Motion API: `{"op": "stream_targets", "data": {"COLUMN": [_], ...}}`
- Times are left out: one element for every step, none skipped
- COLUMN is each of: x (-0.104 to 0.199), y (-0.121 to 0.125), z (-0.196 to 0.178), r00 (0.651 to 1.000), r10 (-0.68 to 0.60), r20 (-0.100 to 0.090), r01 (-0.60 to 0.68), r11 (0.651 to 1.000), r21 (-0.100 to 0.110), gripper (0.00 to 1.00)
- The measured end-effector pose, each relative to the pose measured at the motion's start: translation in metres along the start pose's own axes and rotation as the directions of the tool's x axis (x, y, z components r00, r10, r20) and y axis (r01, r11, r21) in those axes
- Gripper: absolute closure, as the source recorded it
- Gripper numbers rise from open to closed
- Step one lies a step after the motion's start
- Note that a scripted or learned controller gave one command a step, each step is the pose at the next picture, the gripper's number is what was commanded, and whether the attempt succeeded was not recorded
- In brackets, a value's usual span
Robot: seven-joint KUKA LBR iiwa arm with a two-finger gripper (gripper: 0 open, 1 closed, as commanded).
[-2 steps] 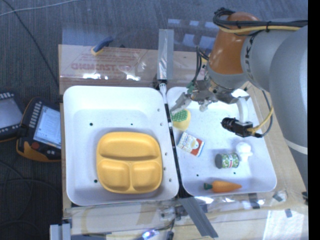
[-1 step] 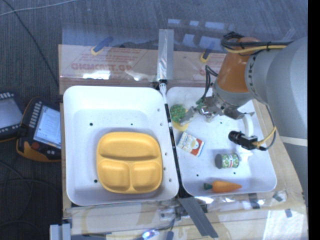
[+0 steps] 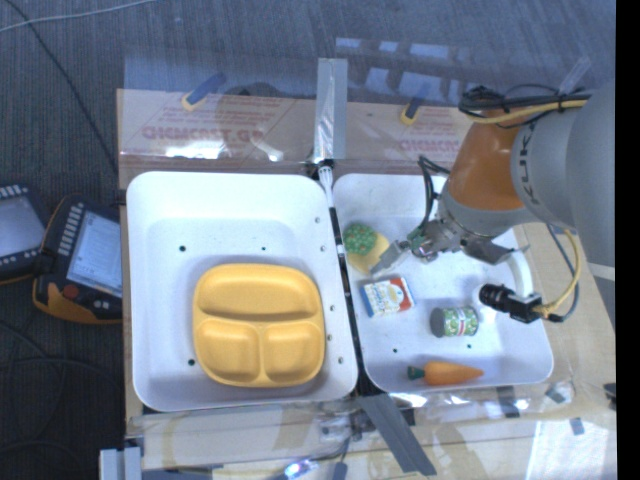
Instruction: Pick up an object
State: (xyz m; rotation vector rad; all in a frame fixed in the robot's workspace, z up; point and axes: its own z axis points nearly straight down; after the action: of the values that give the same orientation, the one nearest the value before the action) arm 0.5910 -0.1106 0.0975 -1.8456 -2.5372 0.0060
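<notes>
The right bin (image 3: 530, 348) holds several small items. A green and yellow toy vegetable (image 3: 361, 239) lies near its left wall, with a small white and red carton (image 3: 386, 296) just below it. Further right is a green can (image 3: 455, 321) on its side, and an orange carrot (image 3: 445, 373) lies near the front wall. My gripper (image 3: 408, 249) hangs low over the bin's upper middle, just right of the toy vegetable and above the carton. The arm's orange band (image 3: 485, 173) rises behind it. Nothing visibly sits in the gripper.
The left bin (image 3: 160, 228) holds a yellow divided plate (image 3: 260, 323). A black cable and connector (image 3: 510, 303) trail from the wrist over the right bin, close to the can. A pendant device (image 3: 85, 258) lies on the floor to the left.
</notes>
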Motion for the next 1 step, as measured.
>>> {"op": "stream_targets", "data": {"x": [-0.0509], "y": [-0.0509], "z": [0.0075], "r00": [0.996], "r10": [0.094], "r20": [0.006], "r01": [-0.094], "r11": [0.995], "r21": [-0.017], "gripper": [0.0]}}
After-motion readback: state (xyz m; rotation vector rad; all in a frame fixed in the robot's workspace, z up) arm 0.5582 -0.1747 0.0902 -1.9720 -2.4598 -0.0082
